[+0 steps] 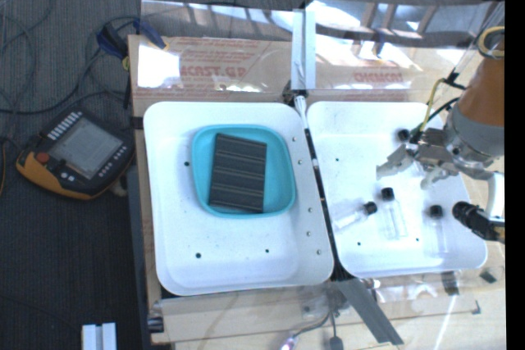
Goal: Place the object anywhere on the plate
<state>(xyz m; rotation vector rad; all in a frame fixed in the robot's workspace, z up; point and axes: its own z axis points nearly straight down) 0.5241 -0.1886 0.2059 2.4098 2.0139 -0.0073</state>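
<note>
Lying flat on the teal plate (243, 171), a dark ribbed block (239, 172) sits near the plate's middle, its long side running near to far with a slight tilt. Its whole outline stays inside the plate's rim, with teal showing on all four sides. The plate itself rests in the left bin (234, 258), a little toward the far half, and white floor of the bin shows all around it.

The right bin (361, 250) stands just beside the left one, the two touching along a raised middle edge. The arm (486, 106) comes in from the right over this bin, grey with an orange band above the wrist. Its tool (410, 162) hangs over the far right part of the right bin, well apart from the plate and the block. Pale metal parts spread out below the wrist, but from this slant I cannot tell how far the tool is open, and nothing can be seen caught in it.

A few small clear pieces and black knobs lie on the floor of the right bin near the tool; they are too small to name.

Off the tabletop to the left, an orange and grey handheld controller (72, 156) with a screen lies on the dark carpet (66, 29), and black cables trail across the carpet near it
</note>
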